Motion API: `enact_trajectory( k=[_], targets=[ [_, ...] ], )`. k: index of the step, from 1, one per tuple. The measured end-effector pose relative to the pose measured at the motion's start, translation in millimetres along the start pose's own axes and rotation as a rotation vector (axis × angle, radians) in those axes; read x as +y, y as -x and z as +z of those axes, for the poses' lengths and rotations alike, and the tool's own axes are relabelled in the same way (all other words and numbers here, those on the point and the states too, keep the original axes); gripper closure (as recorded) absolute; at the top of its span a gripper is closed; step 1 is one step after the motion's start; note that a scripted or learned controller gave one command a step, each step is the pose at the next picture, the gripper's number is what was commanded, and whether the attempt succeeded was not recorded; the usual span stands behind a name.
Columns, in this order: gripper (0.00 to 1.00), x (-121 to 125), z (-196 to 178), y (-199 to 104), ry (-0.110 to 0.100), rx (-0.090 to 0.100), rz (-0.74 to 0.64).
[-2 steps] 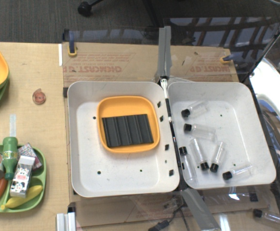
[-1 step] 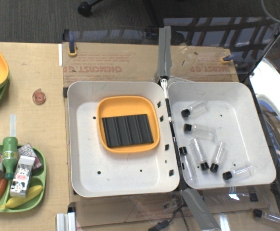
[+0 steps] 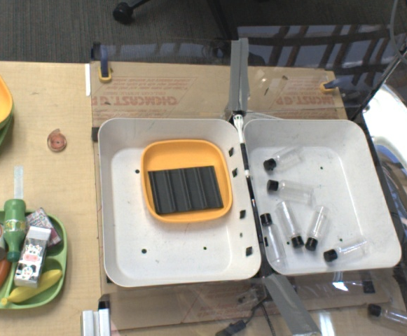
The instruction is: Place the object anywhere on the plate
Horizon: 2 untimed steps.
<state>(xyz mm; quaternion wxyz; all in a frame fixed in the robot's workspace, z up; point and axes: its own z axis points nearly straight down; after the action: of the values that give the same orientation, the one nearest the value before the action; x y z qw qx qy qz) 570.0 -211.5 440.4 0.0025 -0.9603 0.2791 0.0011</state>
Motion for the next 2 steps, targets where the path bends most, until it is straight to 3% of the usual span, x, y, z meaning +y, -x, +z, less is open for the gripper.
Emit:
enact_trajectory(
  k=[1, 2],
  targets=[
    [0.00, 14, 0, 5, -0.002, 0.000, -0.323],
    [0.00, 37, 0, 41, -0.004, 0.001, -0.368]
  ],
)
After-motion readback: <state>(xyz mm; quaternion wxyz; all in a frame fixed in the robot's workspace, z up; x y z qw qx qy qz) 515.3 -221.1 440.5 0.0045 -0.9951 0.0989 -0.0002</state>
